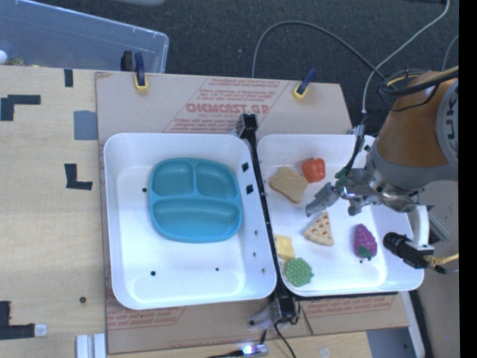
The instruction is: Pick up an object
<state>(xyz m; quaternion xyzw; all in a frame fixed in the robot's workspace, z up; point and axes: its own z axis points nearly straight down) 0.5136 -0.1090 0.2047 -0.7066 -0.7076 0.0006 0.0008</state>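
1. Nearest, at the near edge of the right shallow white bin [395, 280]: a green knobbly broccoli-like toy [299, 271], with a small yellow cheese-like block [283, 246] just behind it by the divider between the bins.
2. Near right of the same bin: a purple plastic grape bunch [364, 241], apart from the other toys.
3. Mid-bin: a triangular pizza-slice toy, tan with red spots [320, 230], between the yellow block and the grapes.
4. Just above that slice: the grey two-finger hand [336, 197], low over the bin, fingers spread apart, nothing between them; one dark finger [322, 199] angled toward the slice, whether touching it cannot be told.
5. Behind the hand, reaching in from the right: the grey arm with its orange band [421, 125].
6. Farther in the right bin: a tan bread-like slice [289, 184] near the divider, with a small red-orange tomato-like toy [314, 169] just beside it toward the far edge.
7. In the left white bin [119, 200]: a blue plastic divided plate [196, 200], lying flat in the far half.
8. Under both bins: a brown cardboard sheet [216, 103] on the pale wooden worktop [45, 237], clipped at its far edge.
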